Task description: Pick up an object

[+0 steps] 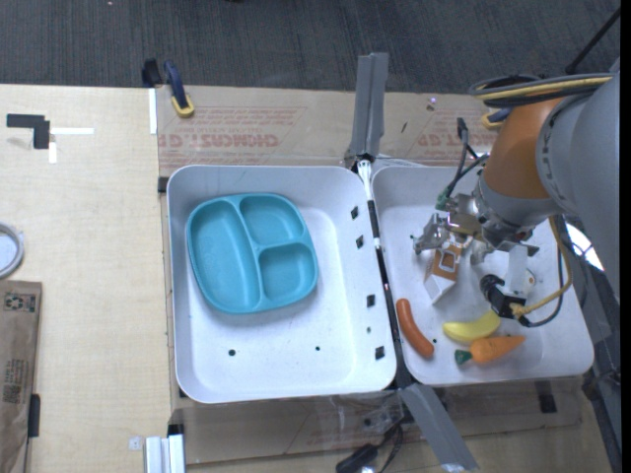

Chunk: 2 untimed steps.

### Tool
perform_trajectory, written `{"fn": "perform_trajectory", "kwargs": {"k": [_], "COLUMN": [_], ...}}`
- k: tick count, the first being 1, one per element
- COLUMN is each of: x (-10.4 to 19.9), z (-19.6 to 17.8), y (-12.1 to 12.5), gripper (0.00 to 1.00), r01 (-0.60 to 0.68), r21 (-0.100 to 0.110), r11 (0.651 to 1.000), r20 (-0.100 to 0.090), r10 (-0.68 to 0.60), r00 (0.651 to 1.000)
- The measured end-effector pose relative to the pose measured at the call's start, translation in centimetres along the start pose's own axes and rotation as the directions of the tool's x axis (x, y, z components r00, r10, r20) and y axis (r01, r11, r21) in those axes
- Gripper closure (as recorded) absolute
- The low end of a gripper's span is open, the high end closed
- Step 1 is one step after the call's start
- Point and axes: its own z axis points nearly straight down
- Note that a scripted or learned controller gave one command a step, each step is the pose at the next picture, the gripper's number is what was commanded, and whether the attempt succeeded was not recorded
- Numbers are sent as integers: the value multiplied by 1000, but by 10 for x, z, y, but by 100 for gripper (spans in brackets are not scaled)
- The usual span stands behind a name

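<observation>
While low in right bin [552, 363], jaws [446, 254] state unclear; risk: closing short of sausage [415, 327], banana [472, 326], carrot [490, 349], lifting nothing.

1. Two bins side by side at frame centre: left bin [197, 363], right bin [552, 363].
2. In left bin, toward its upper left: divided plate [252, 252].
3. In right bin, lower part: sausage [415, 327] at left, banana [470, 327] to its right, carrot [493, 349] just below banana.
4. Above these, in right bin's upper middle: gripper [446, 254], arm [552, 156] entering from frame right.
</observation>
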Motion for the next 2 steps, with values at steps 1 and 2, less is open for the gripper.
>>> {"fn": "perform_trajectory", "kwargs": {"k": [1,2], "x": [-1,26], "z": [-9,-165], "y": [0,35], "gripper": [100,100], "r01": [-3,-38], "r21": [2,-3], "r11": [1000,999], "r20": [1,1], "r10": [3,38], "r00": [1000,999]}}
